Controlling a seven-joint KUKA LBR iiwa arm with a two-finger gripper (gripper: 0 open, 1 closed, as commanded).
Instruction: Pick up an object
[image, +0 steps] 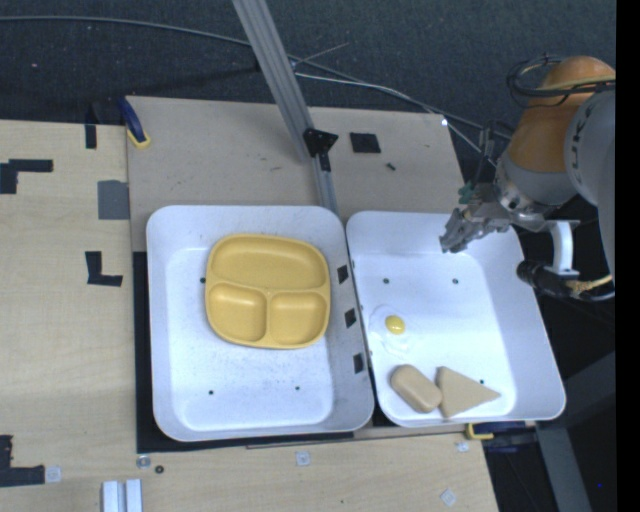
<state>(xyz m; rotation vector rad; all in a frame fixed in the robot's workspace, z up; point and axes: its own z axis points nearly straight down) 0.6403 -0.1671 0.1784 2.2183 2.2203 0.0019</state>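
Tan wedge (464, 390) and oval piece (414, 387) touch at lower right; a descent there risks snagging both. Gripper (459, 237) at upper right, jaw state indiscernible

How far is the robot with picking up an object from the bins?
Nothing looks picked yet. The gripper hangs over the far edge of the right bin, with no object seen between its fingers. The small yellow ball, the tan oval piece and the tan wedge lie in that bin; the yellow divided plate lies in the left bin. Reaching, gripping and lifting remain.
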